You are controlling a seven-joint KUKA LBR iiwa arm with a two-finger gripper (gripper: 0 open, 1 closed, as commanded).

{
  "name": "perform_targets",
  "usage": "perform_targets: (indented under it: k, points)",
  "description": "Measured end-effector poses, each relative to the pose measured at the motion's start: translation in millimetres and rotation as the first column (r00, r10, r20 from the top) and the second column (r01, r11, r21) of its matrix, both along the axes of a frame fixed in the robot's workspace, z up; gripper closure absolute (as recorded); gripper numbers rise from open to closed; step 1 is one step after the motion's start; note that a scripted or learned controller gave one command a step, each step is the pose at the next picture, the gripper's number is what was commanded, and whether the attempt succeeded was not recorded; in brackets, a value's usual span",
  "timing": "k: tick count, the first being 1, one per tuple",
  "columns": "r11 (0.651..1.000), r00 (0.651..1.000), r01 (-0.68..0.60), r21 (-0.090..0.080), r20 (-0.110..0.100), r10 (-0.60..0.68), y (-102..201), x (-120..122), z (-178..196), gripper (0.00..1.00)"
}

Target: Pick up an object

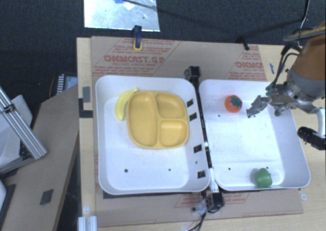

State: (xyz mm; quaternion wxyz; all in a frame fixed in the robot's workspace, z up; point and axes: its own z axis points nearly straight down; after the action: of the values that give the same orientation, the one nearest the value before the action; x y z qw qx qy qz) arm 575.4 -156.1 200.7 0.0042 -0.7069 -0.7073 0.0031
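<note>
**Tomato lies just left of the spread jaws in the right bin**

Tomato is our pick for the object, but we start at the near edge and work back. Closest to us in the right bin [293,146] sits a green object [263,177], a small rounded lump close to the bin's front wall and well apart from the arm. Across the divider, the left bin [109,169] holds a yellow divided plate [155,119] with a banana [122,104] tucked against its left rim; both are far from the arm.

Farther back in the right bin lies the tomato [233,103], orange-red with a green cap, near the bin's back-left corner. It is roundish, so we see no long axis worth lining up on. The gripper [265,107] hangs over the back of the same bin, reaching in from the right. We read its jaws as spread and pinching nothing: one dark finger [256,107] juts left toward the tomato, the other sits nearer the wrist, with white bin floor showing between them.

The relation that matters: the tomato lies to the left of the jaws and slightly farther back, near but not touching, and not between them. We judge the coming move needs a short shift left plus a descent to straddle it. The green object would demand a much longer reach toward the front.

Beyond the bins, the table [168,57] carries printed cardboard, with a yellow clamp [137,39] at its back edge.
</note>
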Motion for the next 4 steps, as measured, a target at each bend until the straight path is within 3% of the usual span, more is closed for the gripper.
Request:
perform_targets:
  k: [1,4]
  points:
    - [1.000,1.000,-0.002,-0.002,0.011,0.002,0.2,2.8,6.1,0.00]
    - [1.000,1.000,0.000,-0.001,0.009,0.000,3.7,2.9,-118.0,0.00]
